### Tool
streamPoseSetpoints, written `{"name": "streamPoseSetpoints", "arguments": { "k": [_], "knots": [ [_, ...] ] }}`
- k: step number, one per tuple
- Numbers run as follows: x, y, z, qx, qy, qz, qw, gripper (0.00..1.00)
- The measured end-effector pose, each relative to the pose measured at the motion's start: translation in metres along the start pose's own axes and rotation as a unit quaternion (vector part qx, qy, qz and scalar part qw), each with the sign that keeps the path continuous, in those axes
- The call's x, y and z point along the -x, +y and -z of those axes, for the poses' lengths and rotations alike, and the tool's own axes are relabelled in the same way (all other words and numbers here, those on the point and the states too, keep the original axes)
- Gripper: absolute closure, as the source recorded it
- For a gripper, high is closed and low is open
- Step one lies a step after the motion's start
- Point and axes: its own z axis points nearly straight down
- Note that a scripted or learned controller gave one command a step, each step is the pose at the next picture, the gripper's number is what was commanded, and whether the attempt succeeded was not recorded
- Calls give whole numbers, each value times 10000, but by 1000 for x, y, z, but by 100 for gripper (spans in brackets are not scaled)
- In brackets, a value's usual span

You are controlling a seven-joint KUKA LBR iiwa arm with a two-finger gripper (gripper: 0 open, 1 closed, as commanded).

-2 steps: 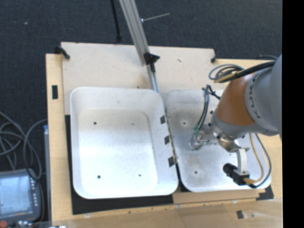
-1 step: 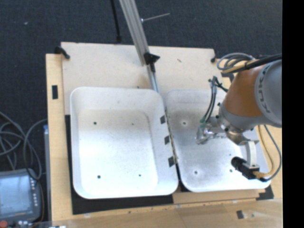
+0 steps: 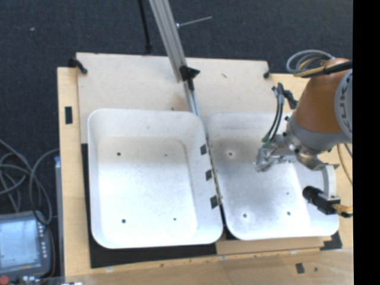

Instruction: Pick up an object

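Object to pick: none discernible; right bin floor shows specks only. Gripper hangs over that bin's upper middle, finger state can't be told. Likely best: confirm a target first, then descend squarely, closing only once fingers straddle it.

You look down on a pale wooden bench standing on dark carpet. A metal rail slants up from its far edge. Grey cables and a small screen lie at the left.
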Motion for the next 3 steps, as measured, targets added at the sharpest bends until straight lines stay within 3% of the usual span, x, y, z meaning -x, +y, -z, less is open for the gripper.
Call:
{"name": "streamPoseSetpoints", "arguments": {
  "k": [1, 3],
  "knots": [
    [0, 1, 3, -26, 11, 8, 10000, 100],
    [-94, 43, 10, -23, 14, 22, 10000, 100]
  ]
}}
